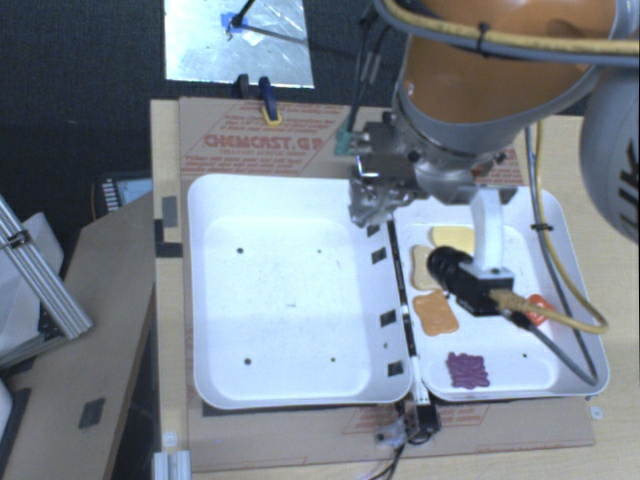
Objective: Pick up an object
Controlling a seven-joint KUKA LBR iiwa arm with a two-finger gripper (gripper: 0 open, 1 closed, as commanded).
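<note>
Grey and orange, the KUKA arm (500,58) leans in over the bench, its metal two-finger gripper (372,211) poised low above the black-tabbed seam where the shallow white plastic left bin (290,308) meets the shallow white plastic right bin (515,368). Whether the gripper is spread or closed cannot be told from this angle, and nothing is seen held in it.

The pick appears to be at the approach stage, with no object yet lifted. All the candidates lie in the right bin, to the gripper's right and nearer the camera:

- a flat yellow wedge like a slice of cheese (453,238), near the gripper
- a pale tan slab shaped like bread (423,266), just below the wedge
- a flat orange-brown piece with a wavy outline (436,313), further on
- a knobbly purple cluster like a bunch of grapes (467,369), farthest off
- a small orange-red piece (537,307), partly hidden by a yellow cable (570,320)

The next move likely calls for a shift rightward off the seam, then a descent. The thin, flat, smooth pieces may resist a pinch; the bumpy cluster looks an easier grip.
</note>
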